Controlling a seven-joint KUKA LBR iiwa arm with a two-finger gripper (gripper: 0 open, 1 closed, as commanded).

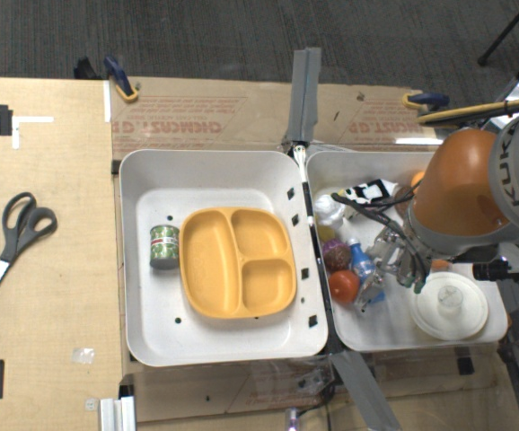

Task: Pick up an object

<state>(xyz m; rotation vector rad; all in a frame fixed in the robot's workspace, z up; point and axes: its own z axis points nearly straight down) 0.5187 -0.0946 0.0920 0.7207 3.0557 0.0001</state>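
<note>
Across the bench, two shallow white bins sat side by side, the left bin and the right bin meeting at a grey divider. Over the right bin hung the grey arm with its orange band, covering most of that bin's far right part. Its two-finger gripper reached down among the clutter there; whether anything sat between its fingers could not be told (cables and shadow muddled that spot). Most of the left bin's floor was taken by a yellow plastic divided plate, with open white margin along every wall. A white round lidded container lay near the right bin's front edge, just beside the gripper. Against the divider wall rested a red tomato-like ball, with a dark purple round object behind it. Touching the plate's left rim stood a small green-labelled can.
</note>
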